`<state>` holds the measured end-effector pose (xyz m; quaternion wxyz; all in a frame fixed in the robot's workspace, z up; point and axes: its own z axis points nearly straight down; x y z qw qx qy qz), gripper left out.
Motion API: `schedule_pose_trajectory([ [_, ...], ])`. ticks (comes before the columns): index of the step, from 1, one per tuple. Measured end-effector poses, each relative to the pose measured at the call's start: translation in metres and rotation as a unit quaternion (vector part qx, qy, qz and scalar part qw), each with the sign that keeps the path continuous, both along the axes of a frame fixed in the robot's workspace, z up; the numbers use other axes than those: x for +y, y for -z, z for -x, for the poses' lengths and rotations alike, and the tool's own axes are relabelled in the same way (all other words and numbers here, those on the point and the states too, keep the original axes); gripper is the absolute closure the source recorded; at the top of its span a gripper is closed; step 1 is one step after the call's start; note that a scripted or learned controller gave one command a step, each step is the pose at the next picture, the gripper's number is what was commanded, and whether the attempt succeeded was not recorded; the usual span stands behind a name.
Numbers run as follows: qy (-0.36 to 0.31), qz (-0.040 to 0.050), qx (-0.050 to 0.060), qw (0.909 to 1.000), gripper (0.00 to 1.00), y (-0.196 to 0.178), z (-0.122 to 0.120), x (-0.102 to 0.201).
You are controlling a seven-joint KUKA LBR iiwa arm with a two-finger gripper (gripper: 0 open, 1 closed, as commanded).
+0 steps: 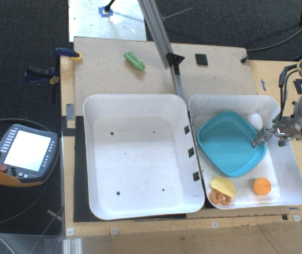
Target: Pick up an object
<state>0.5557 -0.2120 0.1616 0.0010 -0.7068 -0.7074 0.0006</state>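
Two shallow white bins sit side by side on the bench. The left bin (135, 157) shows a bare, speckled floor. The right bin (286, 187) holds everything within my reach: a teal square plate (228, 144) tilted across its middle, a white ball (255, 121) just beyond the plate's far right corner, an orange ball (262, 186) near the front right, and a yellow piece (222, 186) lying over an orange pretzel-shaped piece (220, 197) at the front, close to the bin's left wall.

Around the bins: a green object (134, 61) lies on the board behind the left bin, a small black square (202, 60) on the board further right, and a grey metal rod (159, 33) slants down from the top to the gap between the bins. A blue clamp (41, 74) grips the bench's left edge, and a teach pendant (24, 155) with a lit screen rests on the dark floor at left.

My gripper (260, 139) enters from the right, wrist over the right bin's right wall, with one dark finger (262, 138) reaching to the plate's right edge. The white ball sits just beside that finger, on its far side. Whether my jaws are released or clenched I cannot tell from this angle; nothing is visibly between them. The plate's raised rim lies directly under my tip.
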Motion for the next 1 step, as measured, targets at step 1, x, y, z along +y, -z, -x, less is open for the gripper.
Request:
schedule_pose_trajectory([
  [1,0.0,-0.0002,0.001,1.0,0.0,0.0536,0.0106,0.0022],
])
